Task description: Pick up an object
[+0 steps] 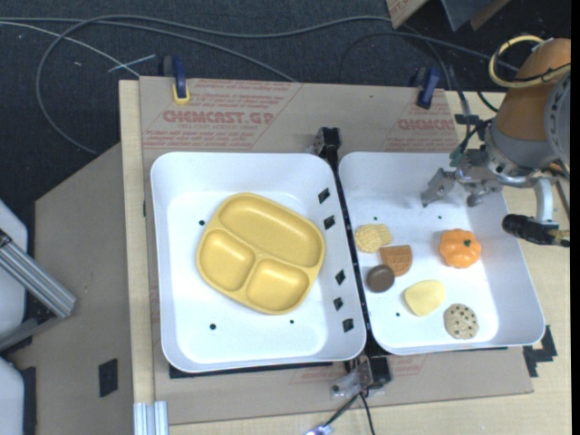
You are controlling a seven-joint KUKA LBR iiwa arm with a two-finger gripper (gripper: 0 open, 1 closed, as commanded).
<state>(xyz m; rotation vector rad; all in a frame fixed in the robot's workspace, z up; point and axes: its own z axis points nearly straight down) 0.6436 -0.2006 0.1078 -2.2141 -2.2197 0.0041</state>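
Speckled round cookie at right bin near edge; pale smooth lump beside it; glossy orange pumpkin further back; gripper spread, unladen, beyond pumpkin.

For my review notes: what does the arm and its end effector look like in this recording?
The arm is grey with an orange band above the wrist, a yellow cable looped beside it. The end effector is small, of grey metal with thin fingers, and dark wires run along the wrist. A black part sticks out beside the arm, over the right bin.
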